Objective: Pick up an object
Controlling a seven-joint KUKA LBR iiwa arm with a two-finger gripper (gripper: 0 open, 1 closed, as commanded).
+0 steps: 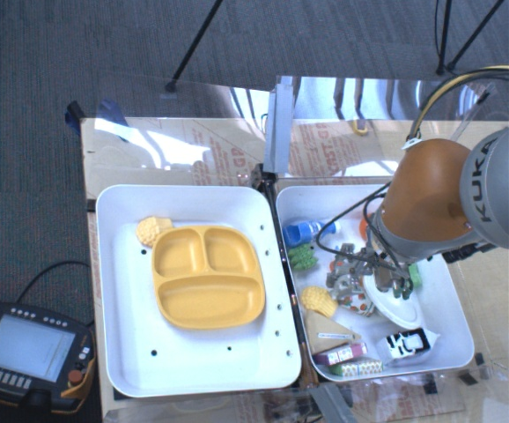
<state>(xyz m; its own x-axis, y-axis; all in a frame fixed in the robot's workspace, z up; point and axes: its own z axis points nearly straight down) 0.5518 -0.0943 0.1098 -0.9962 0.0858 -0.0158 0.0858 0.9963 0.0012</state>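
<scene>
While the grey arm (466, 192) with its orange band reaches in from the right, its pincer (353, 276) sits low in the right bin (461, 324), down among the clutter near that bin's middle. Whether the pincer is spread or closed, and whether it has hold of anything, cannot be told from this slanted view, since the metal parts blur into the objects beneath them. Around it lie a blue bottle-like object (306, 232) toward the bin's upper left, a green ridged piece (302, 257) just below that, a yellow corn-like toy (319, 301) beside the pincer's lower left, a white dish (397, 304) to its right, and a black-and-white item (408, 343) near the bin's lower right. On the worktop's left side, the left bin (122, 324) carries a yellow divided plate (208, 276) with a small yellow knobbly toy (152, 229) touching its upper left corner
</scene>
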